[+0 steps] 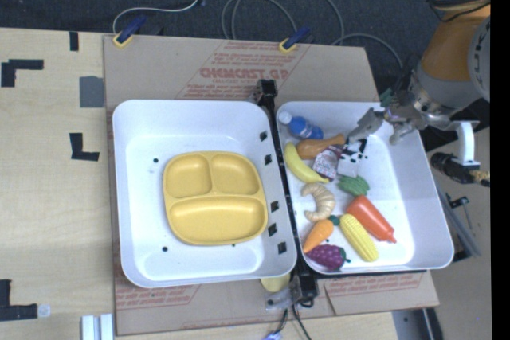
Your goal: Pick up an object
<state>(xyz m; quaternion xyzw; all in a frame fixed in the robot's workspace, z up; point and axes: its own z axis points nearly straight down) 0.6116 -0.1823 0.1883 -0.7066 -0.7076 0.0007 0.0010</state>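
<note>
- Gripper (pixel 356 146): over right bin (pixel 414 195); finger state cannot be told.
- Just left: toy chicken drumstick (pixel 319 146), banana (pixel 300 163).
- Below: green vegetable (pixel 354 185), croissant (pixel 320 201), corn cob (pixel 359 237).
- Far left: yellow divided plate (pixel 213 197).

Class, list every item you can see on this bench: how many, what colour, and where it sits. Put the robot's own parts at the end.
Bins: 2, white, side by side on the cardboard.
Tray: 1, yellow, three compartments, left bin.
Banana: 1, yellow, right bin, near the divider.
Bottle: 1, blue cap, right bin's top left corner.
Croissant: 1, cream, right bin's middle.
Carrot: 1, orange, right bin, lower left.
Corn: 1, yellow, right bin, lower part.
Grapes: 1 bunch, purple, right bin's bottom edge.
Pepper: 1, orange-red, beside the corn.
Clamps: 2, blue and yellow, cardboard's top edge.
Cables: several, grey, behind the bench.
Arm: 1, grey and orange, right side.
Pincer: 1, over the right bin's upper part.
</note>
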